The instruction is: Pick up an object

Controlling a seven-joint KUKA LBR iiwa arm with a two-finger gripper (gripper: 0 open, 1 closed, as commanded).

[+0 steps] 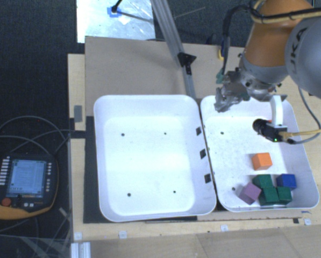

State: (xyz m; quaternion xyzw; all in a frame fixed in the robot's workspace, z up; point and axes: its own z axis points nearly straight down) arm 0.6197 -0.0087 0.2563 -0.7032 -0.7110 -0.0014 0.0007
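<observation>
Overhead view of the counter (133, 63) with two shallow white bins side by side. The gripper (225, 102) hangs over the far left corner of the right bin (225, 144), at about 11 o'clock within that bin; whether it is parted or closed cannot be told from this angle, and nothing shows between its tips. The task appears not yet begun in effect: no object is lifted, and all candidates lie on the bin floor, well apart from the gripper, toward 5 o'clock. Count of objects: one orange block (261, 160), lying alone; one blue block (286, 181); one purple block (250, 192); and green blocks (269, 189), two or perhaps three, packed touching one another so that the number is uncertain. The blue and purple blocks flank the green cluster at 3 and 9 o'clock. The left bin (149, 155) holds none of these. What remains, as judged here: travel toward the cluster, descent, closure and lift.
</observation>
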